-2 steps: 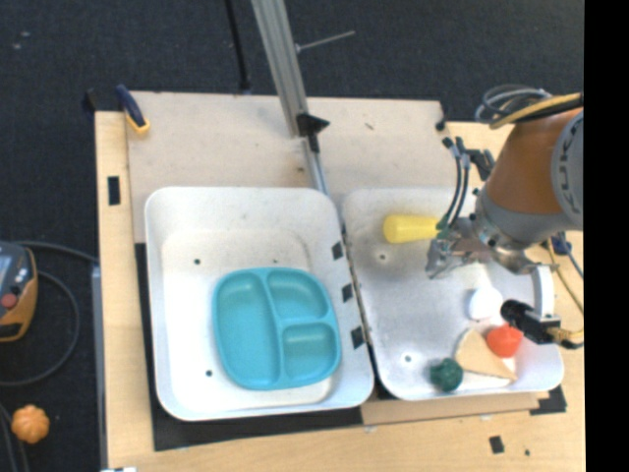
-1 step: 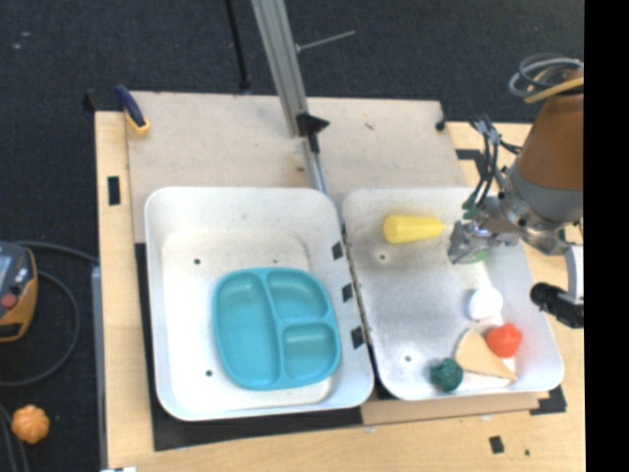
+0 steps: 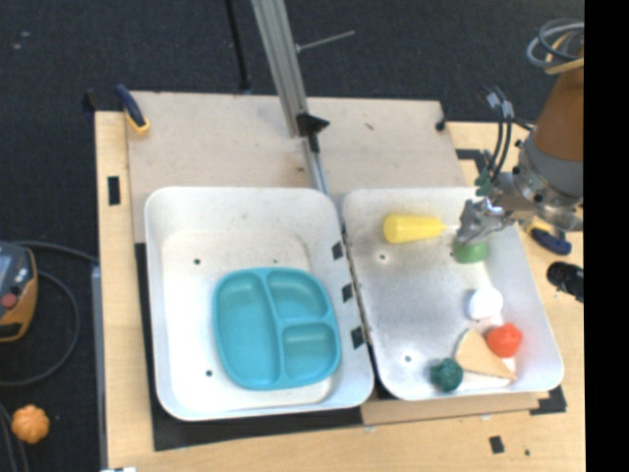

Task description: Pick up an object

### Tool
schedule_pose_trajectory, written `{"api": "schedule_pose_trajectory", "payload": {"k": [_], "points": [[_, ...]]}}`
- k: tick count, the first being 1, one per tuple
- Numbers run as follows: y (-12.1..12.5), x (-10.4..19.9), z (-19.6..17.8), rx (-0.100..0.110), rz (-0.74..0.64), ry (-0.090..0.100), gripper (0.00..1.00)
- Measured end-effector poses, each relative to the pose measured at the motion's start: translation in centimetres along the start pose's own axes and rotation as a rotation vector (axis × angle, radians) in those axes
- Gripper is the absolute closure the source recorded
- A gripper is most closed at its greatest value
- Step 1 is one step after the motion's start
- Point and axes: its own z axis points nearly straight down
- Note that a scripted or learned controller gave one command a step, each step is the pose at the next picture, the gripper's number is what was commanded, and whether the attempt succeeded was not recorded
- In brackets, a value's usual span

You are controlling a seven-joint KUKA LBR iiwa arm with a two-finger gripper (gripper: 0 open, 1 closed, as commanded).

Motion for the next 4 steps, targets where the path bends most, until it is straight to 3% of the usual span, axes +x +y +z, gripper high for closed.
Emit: {"api": "schedule_pose_trajectory", "payload": {"k": [4], "points": [[3.8,20.0,2.8,0.007,-0.003,0.003,1.0]]}}
